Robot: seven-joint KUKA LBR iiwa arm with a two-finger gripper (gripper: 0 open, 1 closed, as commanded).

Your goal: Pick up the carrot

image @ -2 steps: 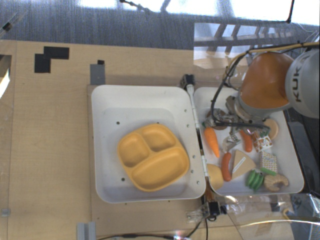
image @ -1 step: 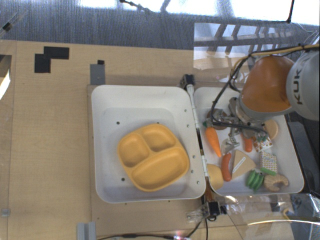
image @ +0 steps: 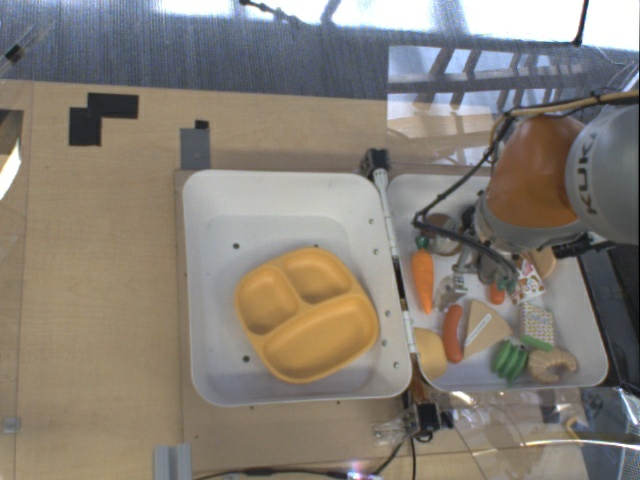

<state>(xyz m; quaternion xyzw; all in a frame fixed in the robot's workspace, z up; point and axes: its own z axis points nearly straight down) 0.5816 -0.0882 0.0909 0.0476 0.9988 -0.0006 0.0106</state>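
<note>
On a pale wooden bench (image: 100,268) sit two white bins; the left bin (image: 200,298) holds a yellow divided plate (image: 305,313). Toy foods crowd the right bin (image: 592,338), the orange carrot (image: 424,279) near its left wall. Gripper (image: 462,280) state: cannot tell.

Matt yellow plastic plate (image: 305,313), smooth white plastic bins (image: 200,268), pale wooden bench (image: 90,288)

A yellow divided plate (image: 306,314) fills the centre of the left bin (image: 200,268), leaving bare floor around its edges. In the right bin (image: 400,208), the carrot (image: 424,279) lies near the dividing wall, toy food crowding the frame's lower right.
</note>
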